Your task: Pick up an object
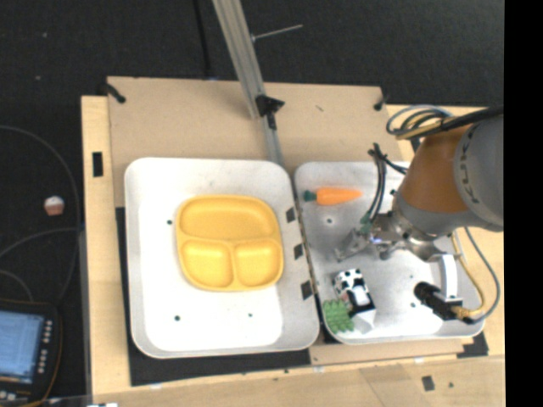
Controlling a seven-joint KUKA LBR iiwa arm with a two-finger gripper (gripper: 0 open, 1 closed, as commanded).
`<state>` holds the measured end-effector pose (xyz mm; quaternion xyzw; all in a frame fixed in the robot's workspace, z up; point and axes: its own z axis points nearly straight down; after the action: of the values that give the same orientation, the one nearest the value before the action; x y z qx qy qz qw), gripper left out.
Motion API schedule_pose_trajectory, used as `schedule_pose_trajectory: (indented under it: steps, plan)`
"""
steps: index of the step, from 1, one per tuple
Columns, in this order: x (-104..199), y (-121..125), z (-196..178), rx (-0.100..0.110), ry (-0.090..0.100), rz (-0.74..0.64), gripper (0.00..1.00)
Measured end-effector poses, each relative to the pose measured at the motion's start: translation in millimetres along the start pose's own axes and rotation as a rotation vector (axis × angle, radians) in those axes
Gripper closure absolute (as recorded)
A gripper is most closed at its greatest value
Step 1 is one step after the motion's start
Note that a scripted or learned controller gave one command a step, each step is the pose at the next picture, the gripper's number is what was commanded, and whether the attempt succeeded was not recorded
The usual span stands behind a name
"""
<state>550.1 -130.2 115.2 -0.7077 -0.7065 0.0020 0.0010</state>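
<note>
my claw (349, 246) mid-right of frame, right bin (399, 329) | finger state: can't tell | carrot (337, 197) just above it toward frame top, long axis left-right | nothing seen held
</note>
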Motion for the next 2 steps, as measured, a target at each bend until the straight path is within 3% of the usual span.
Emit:
schedule_pose_trajectory:
  steps: [1,2]
  plan:
    - [-1,0,15,-0.002,0.0,0.0,0.0]
    - [-2,1,3,-0.008,0.001,0.006,1.0]
